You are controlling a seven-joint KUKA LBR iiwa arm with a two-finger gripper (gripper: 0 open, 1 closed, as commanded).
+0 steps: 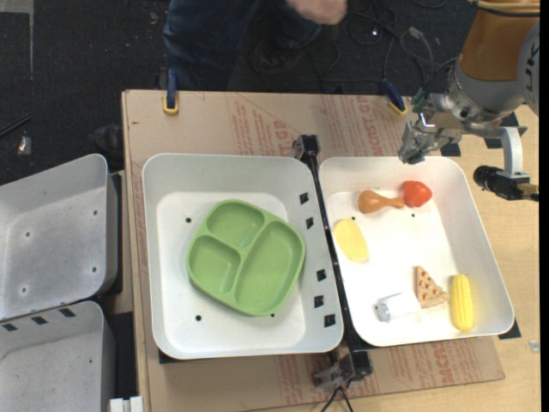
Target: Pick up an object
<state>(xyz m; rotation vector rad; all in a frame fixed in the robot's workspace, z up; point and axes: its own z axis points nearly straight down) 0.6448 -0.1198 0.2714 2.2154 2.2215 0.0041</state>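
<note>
Your hand point(418, 147) hovers over the right bin's point(489, 247) far rim; you cannot tell its state. Just below it lies a red tomato point(417, 193), round and glossy, touching a brown drumstick point(379, 201).

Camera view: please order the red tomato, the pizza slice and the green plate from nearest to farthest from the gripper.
Gripper is above the right bin's far edge.
1. Red tomato, right bin, far end.
2. Pizza slice, right bin, near end.
3. Green plate, left bin, middle.
</note>
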